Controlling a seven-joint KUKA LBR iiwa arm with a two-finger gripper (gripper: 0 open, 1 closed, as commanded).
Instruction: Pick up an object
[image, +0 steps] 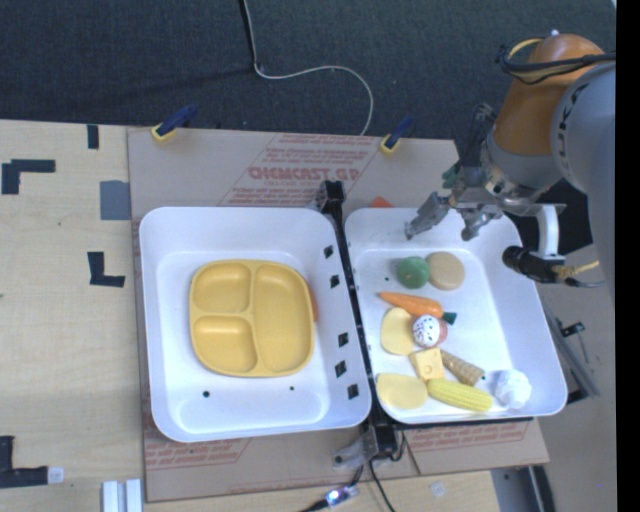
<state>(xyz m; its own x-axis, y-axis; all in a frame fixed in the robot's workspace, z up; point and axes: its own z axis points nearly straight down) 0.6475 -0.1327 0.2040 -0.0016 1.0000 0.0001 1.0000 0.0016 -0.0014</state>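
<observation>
The right bin (520, 290) holds several toy foods: a green round piece (411, 270), a tan round piece (446, 270), an orange carrot (410, 302), a yellow slice (397, 331), a speckled white ball (427, 330), a cheese block (427, 364), a cone (462, 369), a corn cob (459, 397), a pale yellow disc (401, 391) and a white crumpled piece (511, 386). My gripper (441, 225) hangs open over the bin's far edge, just above the green and tan pieces, with nothing between its fingers.
The left bin (160, 300) holds a yellow divided plate (251, 317). Both bins rest on a cardboard sheet (290, 165) with clamps at its far corners (175, 121). A white cable (310, 72) loops over the dark floor behind.
</observation>
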